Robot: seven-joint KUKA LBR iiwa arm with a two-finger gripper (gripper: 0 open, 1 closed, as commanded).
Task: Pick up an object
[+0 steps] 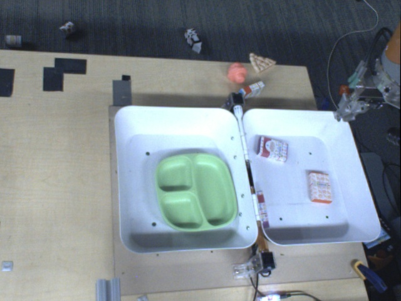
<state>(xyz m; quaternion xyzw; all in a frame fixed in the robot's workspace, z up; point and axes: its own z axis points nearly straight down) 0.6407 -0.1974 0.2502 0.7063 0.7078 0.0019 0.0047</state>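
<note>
Camera view: left bin [125,168] holds a green divided plate [196,191]. Right bin [351,168] holds a red-and-white packet [272,149] near its far left and an orange-and-white packet [319,187] toward the right, apart. The hand [348,108] hovers over the right bin's far corner; I cannot tell its state. A wooden table [56,187] carries both bins; dark carpet [156,11] lies beyond.

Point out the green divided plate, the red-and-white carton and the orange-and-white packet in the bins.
Green divided plate [195,191]: camera view, on the ridge between its compartments.
Red-and-white carton [272,149]: camera view, middle of its top face.
Orange-and-white packet [319,187]: camera view, centre of its printed face.
</note>
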